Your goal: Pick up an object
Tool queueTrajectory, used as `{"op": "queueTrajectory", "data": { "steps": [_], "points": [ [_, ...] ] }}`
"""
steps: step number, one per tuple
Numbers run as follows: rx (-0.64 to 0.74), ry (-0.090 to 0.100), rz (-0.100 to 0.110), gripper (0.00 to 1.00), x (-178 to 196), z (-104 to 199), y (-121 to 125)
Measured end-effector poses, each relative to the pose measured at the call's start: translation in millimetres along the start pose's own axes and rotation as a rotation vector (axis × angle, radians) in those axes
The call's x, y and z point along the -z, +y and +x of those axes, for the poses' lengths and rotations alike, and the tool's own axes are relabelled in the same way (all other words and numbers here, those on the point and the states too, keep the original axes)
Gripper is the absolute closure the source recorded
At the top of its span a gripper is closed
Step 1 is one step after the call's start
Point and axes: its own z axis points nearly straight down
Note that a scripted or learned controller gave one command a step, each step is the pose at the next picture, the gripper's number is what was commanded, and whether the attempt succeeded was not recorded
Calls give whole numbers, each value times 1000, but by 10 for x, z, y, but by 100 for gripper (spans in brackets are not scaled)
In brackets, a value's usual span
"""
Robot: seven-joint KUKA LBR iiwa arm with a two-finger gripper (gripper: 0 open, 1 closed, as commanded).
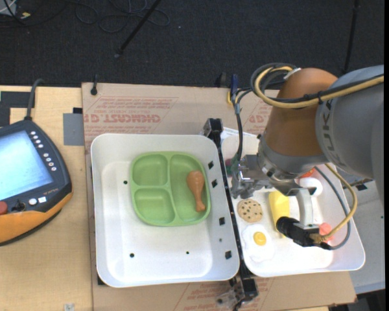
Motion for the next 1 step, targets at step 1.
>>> {"op": "queueTrajectory", "data": {
  "steps": [1],
  "points": [
    [-5, 0, 0, 100, -6, -4, -50]
  ]
}}
